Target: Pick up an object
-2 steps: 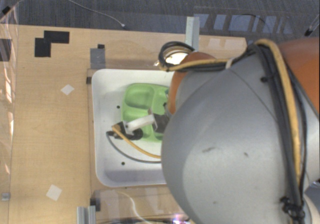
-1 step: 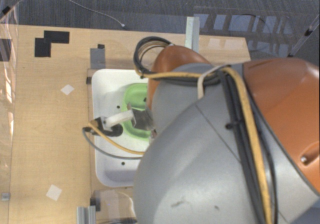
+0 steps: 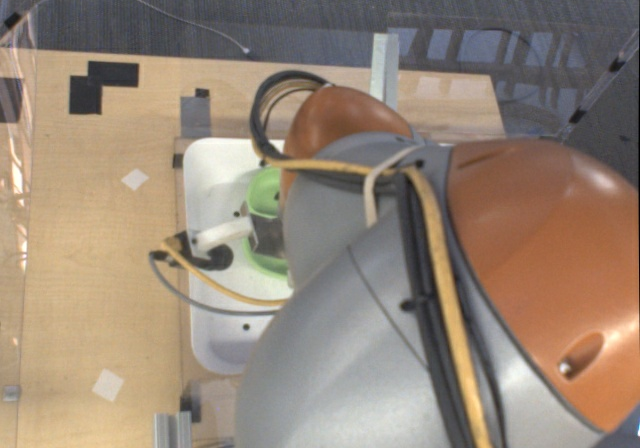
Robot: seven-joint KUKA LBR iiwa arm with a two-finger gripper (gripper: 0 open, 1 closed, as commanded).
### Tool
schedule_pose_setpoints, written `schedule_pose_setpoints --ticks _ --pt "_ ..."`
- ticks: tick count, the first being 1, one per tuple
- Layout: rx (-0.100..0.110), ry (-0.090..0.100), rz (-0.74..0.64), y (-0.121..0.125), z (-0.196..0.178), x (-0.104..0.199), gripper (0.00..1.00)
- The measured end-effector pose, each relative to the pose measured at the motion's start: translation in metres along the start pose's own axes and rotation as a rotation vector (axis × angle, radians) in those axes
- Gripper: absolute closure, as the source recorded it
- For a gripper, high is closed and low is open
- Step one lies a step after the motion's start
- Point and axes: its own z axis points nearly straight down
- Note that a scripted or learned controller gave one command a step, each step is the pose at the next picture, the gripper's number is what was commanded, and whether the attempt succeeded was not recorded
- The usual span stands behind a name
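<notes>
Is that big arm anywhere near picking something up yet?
Done: the arm has reached over the white bin. In hand: its wrist end sits low by a green object. The arm's bulk hides the claw, so whether anything is gripped is unclear. Left: nothing is visibly lifted, so the pickup remains unconfirmed.

A bright green object [image 3: 264, 194] sits in the white bin [image 3: 210, 176], towards its right side, partly hidden beneath the grey arm. Rounded top edge up near the bin's middle, another green sliver lower down at the arm's edge. Its exact shape can't be told.
</notes>
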Motion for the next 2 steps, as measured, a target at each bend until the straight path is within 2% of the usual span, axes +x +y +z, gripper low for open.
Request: schedule_pose_setpoints --ticks 1,2 --pt "0.003 0.009 -0.001 -0.013 -0.152 0.004 1.00" --pt "-0.005 -0.004 -0.139 -0.008 -0.078 0.002 1.00"
